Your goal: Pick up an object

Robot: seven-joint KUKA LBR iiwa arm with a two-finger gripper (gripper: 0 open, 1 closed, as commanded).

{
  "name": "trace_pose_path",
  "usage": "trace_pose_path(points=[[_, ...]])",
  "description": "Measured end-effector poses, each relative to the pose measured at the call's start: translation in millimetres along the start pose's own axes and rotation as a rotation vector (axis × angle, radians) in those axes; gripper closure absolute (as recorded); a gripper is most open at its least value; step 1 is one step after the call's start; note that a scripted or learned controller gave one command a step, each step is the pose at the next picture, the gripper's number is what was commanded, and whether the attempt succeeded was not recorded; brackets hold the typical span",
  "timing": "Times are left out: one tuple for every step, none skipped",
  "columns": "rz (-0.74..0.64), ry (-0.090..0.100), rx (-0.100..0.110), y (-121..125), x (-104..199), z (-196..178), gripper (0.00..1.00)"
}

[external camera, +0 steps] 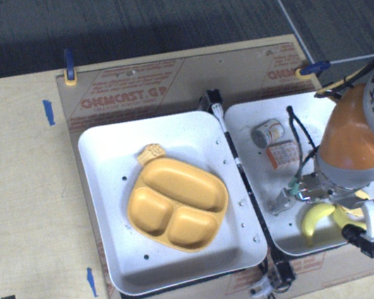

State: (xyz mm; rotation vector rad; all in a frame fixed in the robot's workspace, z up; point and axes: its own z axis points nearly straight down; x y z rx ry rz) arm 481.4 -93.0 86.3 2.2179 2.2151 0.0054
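Two shallow white bins are set side by side on a brown cardboard sheet [161,85] laid over the bench.

Left bin [109,195]: one yellow divided plate [177,204] is seen, with three compartments, lying tilted near the middle. One small tan piece [150,153] is touching the plate's upper edge; what it is cannot be told.

Right bin [255,190]: three loose things are counted. One small can [268,132] lies on its side near the upper wall. One packet with a red and white label [284,155] lies just below the can. One yellow banana [315,219] lies near the lower wall.

One arm [357,137] is seen reaching in from the right, its orange band over the right bin's right half. The gripper [289,197] is placed low in the right bin, between the packet and the banana, just above the banana's upper end. How far it is opened cannot be told from this angle, and nothing is seen gripped by it. Black cables are looped beside the arm.

One blue clamp [69,66] is fixed at the cardboard's upper left corner, and one [312,68] at its upper right.
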Motion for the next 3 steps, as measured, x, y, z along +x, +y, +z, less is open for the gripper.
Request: trace_pose_path(points=[[0.0,0.0,0.0,0.0,-0.1,0.0,0.0],[-0.003,0.003,0.001,-0.1,-2.3,0.1,0.0],[-0.001,0.001,0.001,-0.1,-1.4,0.0,0.0]])
